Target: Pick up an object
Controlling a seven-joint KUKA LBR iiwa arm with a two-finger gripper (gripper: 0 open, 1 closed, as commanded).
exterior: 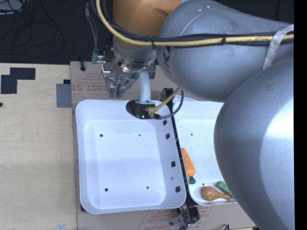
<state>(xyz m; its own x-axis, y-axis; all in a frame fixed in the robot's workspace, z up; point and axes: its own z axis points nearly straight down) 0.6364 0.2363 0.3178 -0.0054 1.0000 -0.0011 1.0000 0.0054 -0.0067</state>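
My gripper (117, 87) hangs over the far rim of the left bin (79, 152), near its back left corner, with nothing visibly held. In the right bin (204, 133) an orange carrot-shaped object (188, 163) lies along the near left wall, with a small teal piece (192, 179) at its lower end. A tan pear-shaped object (211, 193) and a green object (224, 188) rest at that bin's front edge. The arm's bulk hides most of the right bin.
Flattened cardboard (88, 85) lies under the bins. A pale wooden benchtop (33, 152) stretches to the left, with dark patches (19, 78) on it. The divider between the bins (173, 152) runs close to the carrot-shaped object.
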